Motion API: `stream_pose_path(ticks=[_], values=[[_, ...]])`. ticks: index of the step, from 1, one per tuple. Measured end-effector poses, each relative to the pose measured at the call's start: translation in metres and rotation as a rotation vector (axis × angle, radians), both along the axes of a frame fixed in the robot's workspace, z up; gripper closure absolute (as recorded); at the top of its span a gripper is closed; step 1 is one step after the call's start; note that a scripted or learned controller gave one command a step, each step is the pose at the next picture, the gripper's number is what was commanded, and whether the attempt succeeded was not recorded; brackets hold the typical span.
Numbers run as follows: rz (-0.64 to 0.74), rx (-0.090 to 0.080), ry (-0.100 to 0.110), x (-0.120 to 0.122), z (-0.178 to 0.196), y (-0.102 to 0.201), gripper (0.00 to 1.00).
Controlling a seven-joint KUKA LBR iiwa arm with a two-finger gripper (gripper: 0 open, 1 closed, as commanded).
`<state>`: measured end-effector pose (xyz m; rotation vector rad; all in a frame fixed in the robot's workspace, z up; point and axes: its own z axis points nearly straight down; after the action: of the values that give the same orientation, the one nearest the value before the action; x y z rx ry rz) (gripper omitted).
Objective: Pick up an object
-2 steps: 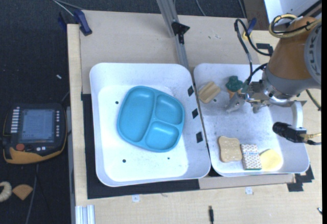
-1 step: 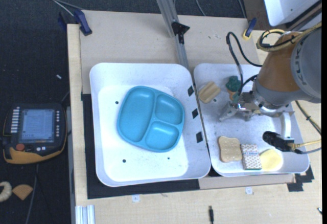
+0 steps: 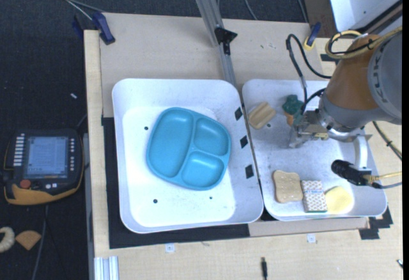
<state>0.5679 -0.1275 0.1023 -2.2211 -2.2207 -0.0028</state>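
The grey arm with its orange band reaches into the right-hand shallow white bin point(image 3: 271, 205), and its hand point(image 3: 300, 138) sits low over the bin floor, in the upper middle of that bin. I cannot tell whether the hand is wide or narrow: the metal parts at its tip blur together from this angle, and nothing can be seen caught in it.

Taking the hand as the landmark, the nearest candidate is a small dark-green lumpy object point(image 3: 293, 105), lying just above the hand and almost touching the wrist, close to the bin's far wall. A little further off, up and to the left of the hand, is a tan wooden block point(image 3: 260, 115) resting against the bin's left wall, its long axis tilted slantwise. Well below the hand, along the near wall, three things lie in a row: a beige, bread-like rounded piece point(image 3: 287, 186), a small square patterned packet point(image 3: 313, 195) touching it, and a pale yellow round sponge-like disc point(image 3: 339, 199) beside that.

The left-hand white bin point(image 3: 128, 106), well to the left of the hand, holds a light-blue plastic divided plate point(image 3: 189, 147).

In my judgement the move turns on the green object: it lies just above the hand, so a short shift toward the far wall would bring the hand over it, though the closeness of the wall may crowd the grasp.
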Motion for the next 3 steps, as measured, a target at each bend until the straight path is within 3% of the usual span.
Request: stream_pose_path(ticks=[3], values=[[0.002,-0.003,-0.007,0.012,0.149,0.01,1.0]])
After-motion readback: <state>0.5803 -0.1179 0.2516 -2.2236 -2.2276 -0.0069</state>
